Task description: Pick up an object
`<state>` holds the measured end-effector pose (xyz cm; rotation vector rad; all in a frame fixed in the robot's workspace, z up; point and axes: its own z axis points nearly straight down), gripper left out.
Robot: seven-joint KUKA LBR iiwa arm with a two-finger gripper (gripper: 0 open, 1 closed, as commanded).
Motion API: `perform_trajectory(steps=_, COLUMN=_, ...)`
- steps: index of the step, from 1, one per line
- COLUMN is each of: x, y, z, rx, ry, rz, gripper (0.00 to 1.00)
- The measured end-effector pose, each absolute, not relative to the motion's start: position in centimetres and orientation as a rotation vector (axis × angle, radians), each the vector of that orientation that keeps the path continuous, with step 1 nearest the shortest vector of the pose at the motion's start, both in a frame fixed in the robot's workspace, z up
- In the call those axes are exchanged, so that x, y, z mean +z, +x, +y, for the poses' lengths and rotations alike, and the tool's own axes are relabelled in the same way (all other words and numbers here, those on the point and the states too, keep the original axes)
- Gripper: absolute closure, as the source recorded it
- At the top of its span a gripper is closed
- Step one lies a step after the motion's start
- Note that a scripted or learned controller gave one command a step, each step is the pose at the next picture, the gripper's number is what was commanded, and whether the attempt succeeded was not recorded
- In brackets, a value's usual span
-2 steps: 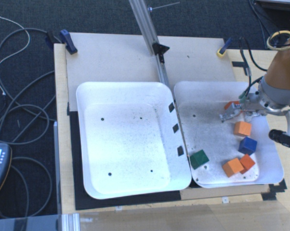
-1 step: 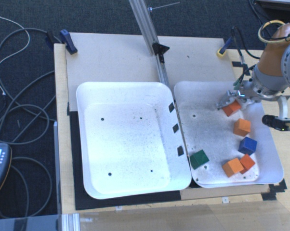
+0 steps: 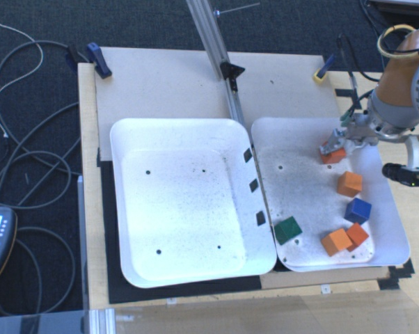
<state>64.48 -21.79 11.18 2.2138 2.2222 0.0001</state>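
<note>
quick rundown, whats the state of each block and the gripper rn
gripper: low over right bin, at red-orange block
red-orange block: under gripper, grasp unclear
orange block: lying loose
blue block: lying loose
green block: loose, near divider
orange pair: touching, near front rim

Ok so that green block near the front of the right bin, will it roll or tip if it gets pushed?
The green block looks flat-sided and squat, so it would probably slide, not roll. It appears rigid, likely light. It sits close to the right bin's near wall, so a push could jam it there.

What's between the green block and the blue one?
Just bare bin floor, seen from the overhead camera, between the green block and the blue block; the orange blocks sit lower.
</note>
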Motion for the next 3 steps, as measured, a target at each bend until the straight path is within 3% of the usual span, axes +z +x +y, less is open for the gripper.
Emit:
perform_trajectory(steps=1, x=10.2, y=63.0, z=-14.2, rx=0.000, ry=2.219, rz=2.234, gripper=1.00)
perform_trajectory(steps=2, x=20.5, y=67.3, z=-2.7, rx=0.015, ry=2.207, rz=2.229, gripper=1.00)
perform_trajectory(steps=3, x=20.0, y=66.1, z=3.2, rx=-0.001, ry=2.218, rz=2.233, gripper=1.00)
